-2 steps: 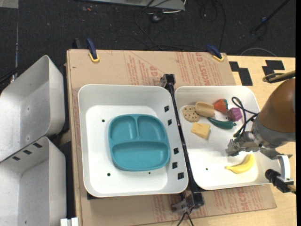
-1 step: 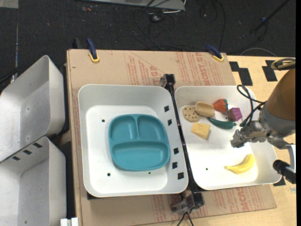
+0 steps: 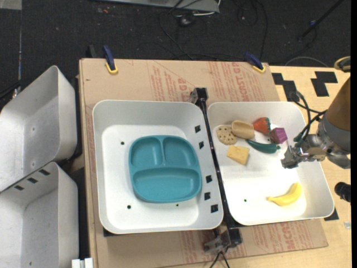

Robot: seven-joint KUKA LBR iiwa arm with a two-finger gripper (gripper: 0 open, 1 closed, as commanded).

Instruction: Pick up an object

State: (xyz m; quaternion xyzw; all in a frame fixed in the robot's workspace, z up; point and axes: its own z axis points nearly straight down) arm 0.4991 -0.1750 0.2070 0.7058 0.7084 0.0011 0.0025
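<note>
1. At the far left, off the bench, two spare white tubs stand tilted, one above the other
2. The left bin sits on a brown board and carries a teal divided plate, which lies flat near the bin's middle, two small compartments at the top and one wide one below
3. The right bin touches the left bin along a dark centre seam
4. In the right bin's upper part lies a cluster: a round speckled cookie, a tan bread roll just beside it, a yellow cheese wedge below them, a dark green pod curving to the right, a red piece above it and a purple block touching the pod's right end
5. A yellow banana lies alone in the lower right part of that bin, well apart from the cluster
6. The gripper hangs over the right bin's right side, near the purple block and above the banana; nothing shows between its fingers, and how far they are parted I cannot tell
7. The grey arm with its orange band enters from the right edge
</note>
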